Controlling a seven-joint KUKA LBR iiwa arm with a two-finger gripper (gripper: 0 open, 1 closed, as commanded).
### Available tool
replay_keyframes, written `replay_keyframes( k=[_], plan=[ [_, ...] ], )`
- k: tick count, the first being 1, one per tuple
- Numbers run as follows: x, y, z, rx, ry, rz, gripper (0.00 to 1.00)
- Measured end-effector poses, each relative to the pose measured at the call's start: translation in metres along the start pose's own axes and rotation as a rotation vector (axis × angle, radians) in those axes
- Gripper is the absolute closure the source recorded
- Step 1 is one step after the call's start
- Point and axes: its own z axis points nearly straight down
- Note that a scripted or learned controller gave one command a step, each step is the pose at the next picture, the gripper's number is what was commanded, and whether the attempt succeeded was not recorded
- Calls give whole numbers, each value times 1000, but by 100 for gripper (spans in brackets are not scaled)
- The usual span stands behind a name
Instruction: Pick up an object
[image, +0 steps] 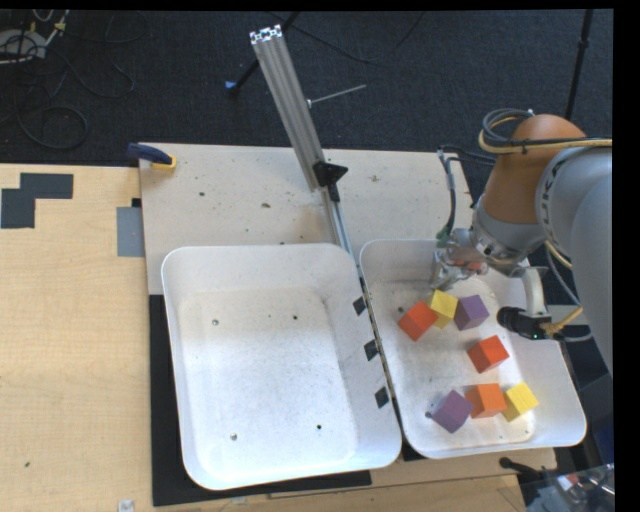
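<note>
Right bin (560, 425) has all the candidates: small coloured cubes, look like rigid wood or plastic blocks, light, flat-faced, not fragile. Nearest the gripper (458, 262) is a tight cluster: yellow cube (443, 305) touching a purple cube (470, 311) on its right and a red-orange cube (418, 321) on its lower left. Another red cube (488, 353) sits alone mid-bin, well clear of its neighbours, so I'd judge it the easiest take: two free parallel faces, room for a finger on each side. Bottom group is a purple cube (451, 410), orange cube (486, 400) and yellow cube (520, 400) packed in a row near the bin's front wall, so less finger clearance there. Handling guess: hard smooth faces may slip if pinched on edges or corners, so take opposite flat faces, square to the block, low on its body. In the cluster a finger coming down is likely to land on a neighbour or shove the yellow one sideways. Gripper is low at the bin's far end, just above the yellow cube; can't tell how wide it stands or whether it touches anything, the wrist blocks the tips and it's blurred there. Nothing visibly held. Left bin (200, 300) holds no blocks
</note>
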Motion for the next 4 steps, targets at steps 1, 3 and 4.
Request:
replay_keyframes(
  k=[1,3,4],
  plan=[
    [-2,3,-64,-7,-1,-1,100],
    [52,-14,-105,2,2,-6,100],
    [107,-38,-115,2,3,-7,100]
  ],
)
